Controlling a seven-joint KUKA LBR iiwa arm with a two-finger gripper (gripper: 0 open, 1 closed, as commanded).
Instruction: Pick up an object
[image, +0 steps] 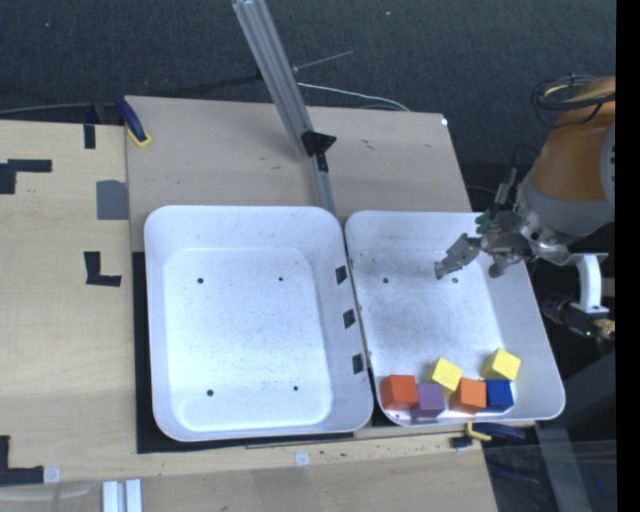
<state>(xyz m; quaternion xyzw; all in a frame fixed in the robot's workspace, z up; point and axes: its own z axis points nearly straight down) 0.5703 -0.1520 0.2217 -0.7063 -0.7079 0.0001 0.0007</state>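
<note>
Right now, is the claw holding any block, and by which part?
Nothing is held: the claw hangs over the right-hand shallow white bin, apart from the small coloured blocks at its near edge.

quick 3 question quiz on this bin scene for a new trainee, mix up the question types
1. True or false: the blocks lie in the left bin.
2. Multiple choice: where in the right bin are the blocks gathered? A) along the far edge B) along the near edge C) in the middle
3. Short answer: name the colours of the six blocks.

Key
1. False. They lie in the right bin.
2. B. They cluster along the near edge, while the gripper is above the bin's far part, away from them.
3. The orange block, purple block, yellow block, a second orange block, blue block and a second yellow block.
</note>
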